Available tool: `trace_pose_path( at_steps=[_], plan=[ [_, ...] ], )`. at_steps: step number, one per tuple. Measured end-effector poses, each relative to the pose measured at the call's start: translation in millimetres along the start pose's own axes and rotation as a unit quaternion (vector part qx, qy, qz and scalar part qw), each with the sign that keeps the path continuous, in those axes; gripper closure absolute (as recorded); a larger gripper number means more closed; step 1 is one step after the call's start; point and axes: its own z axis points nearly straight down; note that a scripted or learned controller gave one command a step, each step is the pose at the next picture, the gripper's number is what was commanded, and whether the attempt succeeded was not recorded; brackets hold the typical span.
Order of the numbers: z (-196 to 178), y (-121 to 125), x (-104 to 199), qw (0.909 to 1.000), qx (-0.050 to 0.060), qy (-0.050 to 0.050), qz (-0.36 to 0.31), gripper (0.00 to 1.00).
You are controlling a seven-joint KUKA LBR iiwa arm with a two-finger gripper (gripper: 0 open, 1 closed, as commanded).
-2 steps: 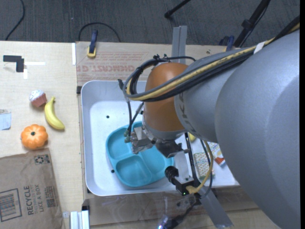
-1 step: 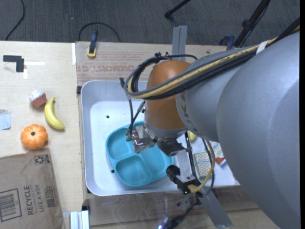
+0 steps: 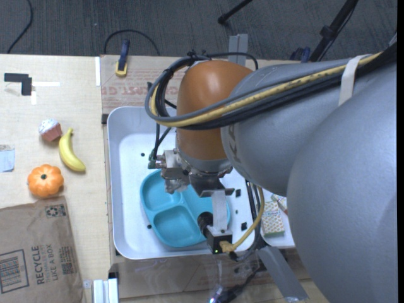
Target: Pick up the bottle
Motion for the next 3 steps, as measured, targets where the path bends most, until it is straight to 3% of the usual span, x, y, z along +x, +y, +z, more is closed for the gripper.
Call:
trace_pose_path(
  at_steps=[1, 2, 3],
  plan=[
    [48.9, 31.0, -7.8, 0.9838, 0.001, -0.001, 0.179, 1.0],
    [104.1, 55.4, 7.1, 0.9727, 0.001, -0.001, 0.232, 1.0],
    [-71.7, 65.7, 6.8, 0.9507, 0.0, 0.0, 0.31, 1.0]
  ],
)
